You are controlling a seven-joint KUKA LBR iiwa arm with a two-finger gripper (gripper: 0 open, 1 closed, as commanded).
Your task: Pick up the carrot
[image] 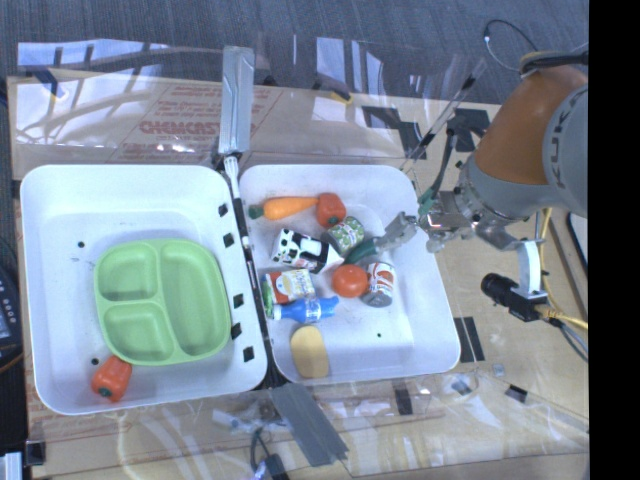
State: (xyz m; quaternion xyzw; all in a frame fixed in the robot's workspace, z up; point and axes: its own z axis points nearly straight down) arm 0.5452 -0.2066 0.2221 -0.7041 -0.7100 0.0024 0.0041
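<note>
The carrot [288, 207] is orange with a small green tip and lies on its side at the back of the right bin [430, 313], close to the divider. A red round item [331, 208] touches its right end. My gripper [397, 232] hangs low over the right side of this bin, beside a green-labelled can [347, 234]. It sits about a hand's width to the right of the carrot and nothing shows in its grasp. The grey arm with its orange band [530, 118] comes in from the right.
The right bin also holds a black-and-white carton [300, 250], a red tomato [350, 280], a second can [381, 283], a blue bottle [306, 311], a small packet [289, 286] and a yellowish piece [310, 352]. The left bin [50, 218] holds a green divided plate [160, 300] and a red-orange pepper [112, 378].
</note>
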